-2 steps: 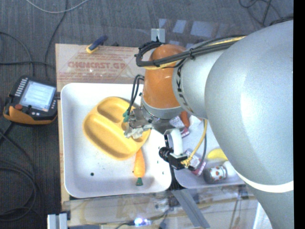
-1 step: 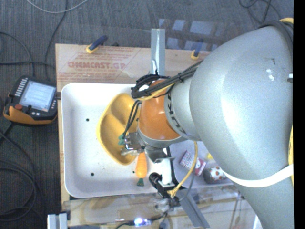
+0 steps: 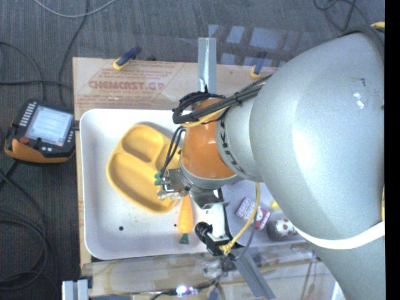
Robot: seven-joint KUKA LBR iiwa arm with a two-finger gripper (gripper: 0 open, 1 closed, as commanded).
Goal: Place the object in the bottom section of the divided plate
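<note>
Gripper (image 3: 169, 186): seen in the camera view below the orange wrist band, over the 4 o'clock edge of the yellow plate; whether it is wide or narrow cannot be told, as the wrist hides most of it
Arm (image 3: 312, 142): big grey body filling the 3 o'clock side, with black cables looped over the orange band (image 3: 203, 149)
Divided plate (image 3: 140, 166): yellow, tilted in the view, lying in the left bin toward its 1 o'clock part; its sections are parted by a ridge
Object (image 3: 185, 216): an orange carrot-like piece with a green tip, lying on the bin floor just beside the plate at its 5 o'clock side, outside every section, its upper end under the wrist
Left bin (image 3: 94, 186): shallow, white, a few dark specks on its floor near 7 o'clock
Right bin: mostly hidden under the arm; a small red and white packet (image 3: 246, 209) and a round grey and red item (image 3: 281, 228) show at 5 o'clock of the view
Bench: brown board (image 3: 125, 86) with faded red print at 11 o'clock, yellow clamps on its far edge
Room: dark grey carpet (image 3: 37, 42) with loose cables; a teach pendant (image 3: 40, 132) with a lit screen on the floor at 9 o'clock
</note>
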